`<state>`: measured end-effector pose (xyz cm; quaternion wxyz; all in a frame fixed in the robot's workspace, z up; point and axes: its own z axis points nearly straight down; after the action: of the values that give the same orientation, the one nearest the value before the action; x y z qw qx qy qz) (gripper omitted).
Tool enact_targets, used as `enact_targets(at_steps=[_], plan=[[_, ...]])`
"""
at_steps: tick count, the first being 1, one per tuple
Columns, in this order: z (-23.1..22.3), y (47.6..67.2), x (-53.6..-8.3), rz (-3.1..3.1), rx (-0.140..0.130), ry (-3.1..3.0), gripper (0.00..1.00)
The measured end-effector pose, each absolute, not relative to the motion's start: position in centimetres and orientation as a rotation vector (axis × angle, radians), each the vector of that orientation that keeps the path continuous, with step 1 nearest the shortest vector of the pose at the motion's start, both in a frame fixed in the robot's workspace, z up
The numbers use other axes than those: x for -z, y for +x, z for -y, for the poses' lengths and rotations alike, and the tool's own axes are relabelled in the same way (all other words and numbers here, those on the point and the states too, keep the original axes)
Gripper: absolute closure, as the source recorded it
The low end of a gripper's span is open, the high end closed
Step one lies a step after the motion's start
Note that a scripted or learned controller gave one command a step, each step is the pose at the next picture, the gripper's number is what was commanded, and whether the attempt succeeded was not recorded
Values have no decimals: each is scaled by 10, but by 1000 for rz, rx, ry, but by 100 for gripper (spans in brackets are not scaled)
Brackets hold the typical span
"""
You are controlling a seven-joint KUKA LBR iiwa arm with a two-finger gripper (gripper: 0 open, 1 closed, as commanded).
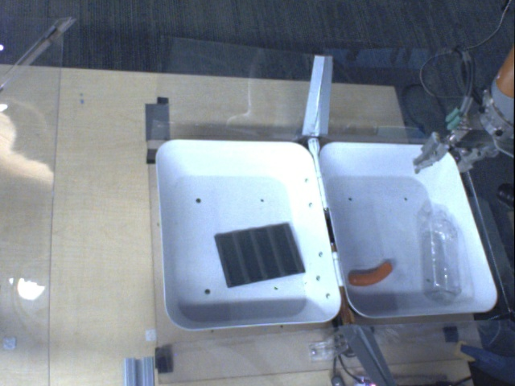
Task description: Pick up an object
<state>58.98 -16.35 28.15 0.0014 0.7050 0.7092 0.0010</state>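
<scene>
My gripper [442, 161] hangs over the far right corner of the right bin [378, 179], open, with nothing between its fingers [424, 158]. A clear plastic bottle [440, 250] lies lengthwise along the right side of that bin, below the gripper and apart from it. A small orange sausage-shaped object [370, 275] rests near the bin's front left. In the left bin [185, 183] a dark ribbed rectangular pad [259, 253] lies flat near the middle.
A metal post [317, 95] rises at the back between the two bins. Cables [451, 71] loop behind the arm at the top right. Clamps and brackets [354, 352] sit at the bench's front edge.
</scene>
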Motion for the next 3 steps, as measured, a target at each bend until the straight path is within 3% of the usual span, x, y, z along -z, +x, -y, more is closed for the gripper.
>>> enact_targets(at_steps=[1, 2, 3], plan=[[173, 537, -141, -2159, -28, 2252, 0], [118, 492, -90, -2225, -16, 2201, 0], [97, 493, -90, -2305, -15, 2108, 0]])
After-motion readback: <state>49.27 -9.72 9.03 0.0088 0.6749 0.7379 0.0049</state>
